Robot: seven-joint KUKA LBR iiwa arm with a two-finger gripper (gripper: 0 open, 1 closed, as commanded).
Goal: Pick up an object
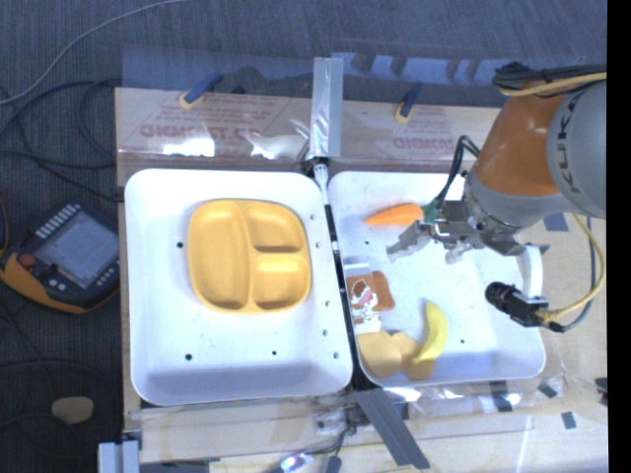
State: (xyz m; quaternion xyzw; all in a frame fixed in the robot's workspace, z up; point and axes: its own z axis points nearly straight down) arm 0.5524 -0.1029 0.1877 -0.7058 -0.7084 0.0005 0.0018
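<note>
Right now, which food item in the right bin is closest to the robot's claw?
The orange carrot, just left of the gripper; the banana lies farther away.

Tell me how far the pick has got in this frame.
Done: the gripper sits over the right bin, beside the carrot. In hand: nothing visible between the fingers; they look spread. Left: closing on and lifting an object. The carrot, the banana, the brown packet and the tan piece all lie on the bin floor.
</note>
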